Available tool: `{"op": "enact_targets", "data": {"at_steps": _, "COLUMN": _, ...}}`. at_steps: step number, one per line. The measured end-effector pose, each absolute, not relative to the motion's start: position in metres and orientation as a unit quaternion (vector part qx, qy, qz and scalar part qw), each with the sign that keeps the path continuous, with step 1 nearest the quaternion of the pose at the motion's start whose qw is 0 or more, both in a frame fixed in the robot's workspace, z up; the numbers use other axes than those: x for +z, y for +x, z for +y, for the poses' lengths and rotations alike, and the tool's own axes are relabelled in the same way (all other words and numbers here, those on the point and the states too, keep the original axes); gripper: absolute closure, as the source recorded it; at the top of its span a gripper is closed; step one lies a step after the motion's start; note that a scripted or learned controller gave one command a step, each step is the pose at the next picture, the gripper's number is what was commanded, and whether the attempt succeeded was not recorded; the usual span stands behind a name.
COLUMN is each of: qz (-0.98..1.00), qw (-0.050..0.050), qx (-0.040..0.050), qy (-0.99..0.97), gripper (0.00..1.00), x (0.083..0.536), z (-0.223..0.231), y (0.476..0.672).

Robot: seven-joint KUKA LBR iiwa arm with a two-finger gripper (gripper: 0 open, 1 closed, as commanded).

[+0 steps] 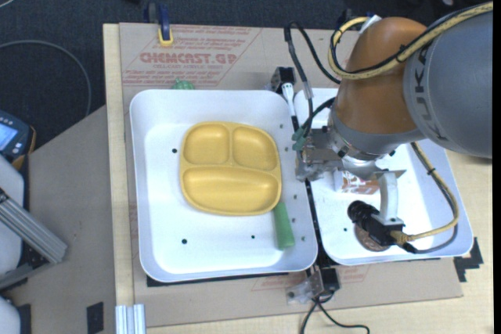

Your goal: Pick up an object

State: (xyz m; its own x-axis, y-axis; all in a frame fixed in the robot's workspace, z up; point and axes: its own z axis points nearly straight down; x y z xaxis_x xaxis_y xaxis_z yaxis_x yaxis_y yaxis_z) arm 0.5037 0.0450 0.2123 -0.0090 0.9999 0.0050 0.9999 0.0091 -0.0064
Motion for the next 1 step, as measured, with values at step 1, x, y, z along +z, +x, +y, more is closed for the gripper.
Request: {"op": "enact_targets", "data": {"at_steps": 1, "qz": -0.707, "qw": -0.003, "qx": -0.0042, "qy": -0.707, "gripper": 1.00, "x": 0.3140, "z": 0.0295, "y": 0.4812}}
